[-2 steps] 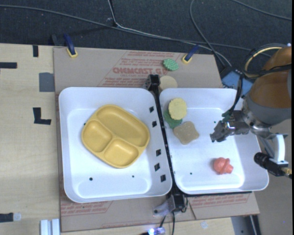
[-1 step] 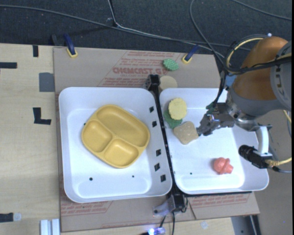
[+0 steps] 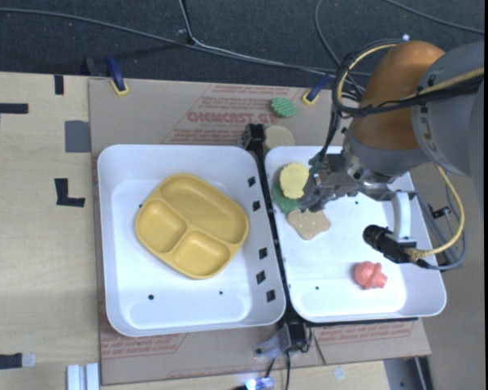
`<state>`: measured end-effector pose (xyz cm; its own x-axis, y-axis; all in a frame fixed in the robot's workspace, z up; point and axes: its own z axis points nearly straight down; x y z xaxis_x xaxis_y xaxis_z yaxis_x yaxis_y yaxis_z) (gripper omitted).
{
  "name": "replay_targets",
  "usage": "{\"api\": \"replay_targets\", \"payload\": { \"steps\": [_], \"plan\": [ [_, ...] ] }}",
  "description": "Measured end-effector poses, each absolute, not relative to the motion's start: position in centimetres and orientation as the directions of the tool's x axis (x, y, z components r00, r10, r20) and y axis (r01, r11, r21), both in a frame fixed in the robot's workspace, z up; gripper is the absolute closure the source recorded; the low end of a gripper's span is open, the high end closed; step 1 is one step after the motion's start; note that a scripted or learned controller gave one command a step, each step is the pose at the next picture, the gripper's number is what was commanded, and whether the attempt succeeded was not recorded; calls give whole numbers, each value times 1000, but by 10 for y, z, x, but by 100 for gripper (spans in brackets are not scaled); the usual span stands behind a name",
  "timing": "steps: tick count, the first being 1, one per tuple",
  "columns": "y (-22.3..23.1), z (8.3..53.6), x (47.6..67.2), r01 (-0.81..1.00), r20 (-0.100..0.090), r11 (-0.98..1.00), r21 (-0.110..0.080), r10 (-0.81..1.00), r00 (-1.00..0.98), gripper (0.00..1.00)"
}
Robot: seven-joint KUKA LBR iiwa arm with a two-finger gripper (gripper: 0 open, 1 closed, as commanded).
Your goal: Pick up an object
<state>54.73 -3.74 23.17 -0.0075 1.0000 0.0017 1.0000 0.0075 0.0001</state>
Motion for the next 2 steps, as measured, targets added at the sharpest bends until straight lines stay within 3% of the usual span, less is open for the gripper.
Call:
{"api": "replay_targets", "payload": {
  "steps": [1, 2],
  "plan": [
    [6, 228, 570, 1000, 1, 6, -1, 1000, -6, 100],
    [66, 232, 580, 1000, 2, 8, -1, 1000, -8, 100]
  ]
}}
